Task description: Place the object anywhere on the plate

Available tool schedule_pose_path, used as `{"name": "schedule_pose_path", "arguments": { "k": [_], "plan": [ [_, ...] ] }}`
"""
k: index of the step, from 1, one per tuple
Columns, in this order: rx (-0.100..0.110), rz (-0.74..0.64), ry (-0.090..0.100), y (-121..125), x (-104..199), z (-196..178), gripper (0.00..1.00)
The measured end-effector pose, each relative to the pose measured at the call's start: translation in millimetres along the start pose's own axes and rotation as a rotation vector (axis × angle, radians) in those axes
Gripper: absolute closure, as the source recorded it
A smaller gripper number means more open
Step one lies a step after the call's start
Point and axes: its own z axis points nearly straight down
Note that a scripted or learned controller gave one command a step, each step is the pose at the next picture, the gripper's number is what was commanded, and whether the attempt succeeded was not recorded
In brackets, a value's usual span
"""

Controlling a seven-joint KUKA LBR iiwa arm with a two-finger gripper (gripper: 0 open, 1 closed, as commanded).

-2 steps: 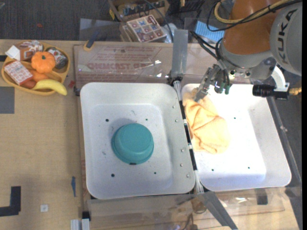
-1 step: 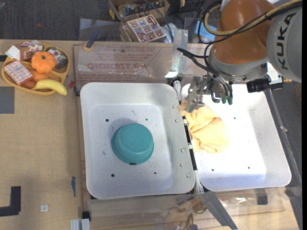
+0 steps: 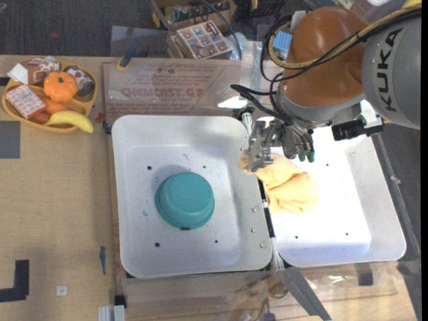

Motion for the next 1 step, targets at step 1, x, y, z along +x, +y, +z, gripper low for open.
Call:
{"name": "schedule_pose_path", "arguments": {
  "k": [1],
  "plan": [
    [-0.001, -0.003, 0.001, 42.1, 24.1, -4.6, 1.00]
  ]
}}
